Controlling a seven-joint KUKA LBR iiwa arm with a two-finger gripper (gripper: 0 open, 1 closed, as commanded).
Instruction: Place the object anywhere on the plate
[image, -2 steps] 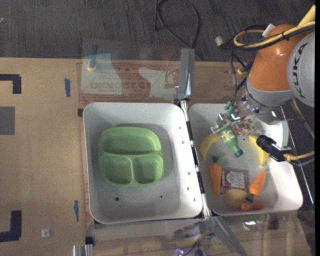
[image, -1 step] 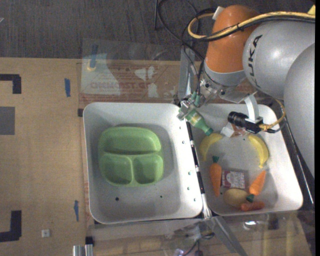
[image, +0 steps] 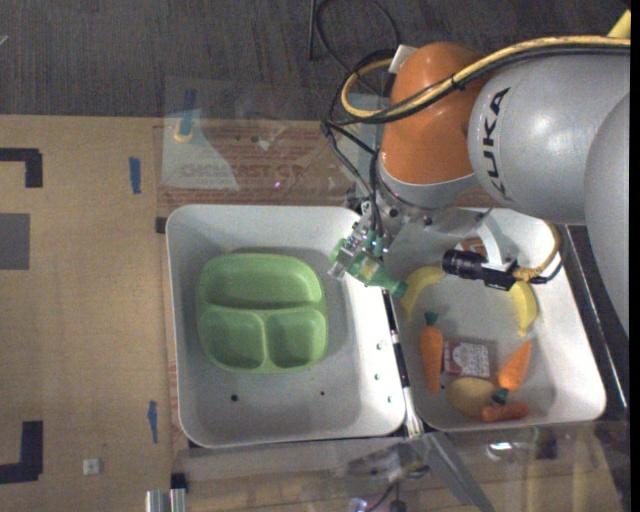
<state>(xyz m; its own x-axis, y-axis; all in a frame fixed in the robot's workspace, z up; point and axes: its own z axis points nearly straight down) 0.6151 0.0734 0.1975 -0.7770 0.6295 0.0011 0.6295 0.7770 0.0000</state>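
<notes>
Tool (image: 362, 258) over the right rim of the left bin (image: 190, 330), just beside the green plate (image: 262, 312); fingers blurred, spread or pressed together impossible to tell. Small green thing at its tip, hold unclear. Plate with three compartments, flat in the left bin. In the right bin (image: 580, 385): yellow banana (image: 524, 305), two carrots (image: 431, 355) (image: 515, 365), small red packet (image: 470, 356), yellowish lemon (image: 468, 395). Cardboard-covered desk (image: 80, 300) under both bins.
</notes>
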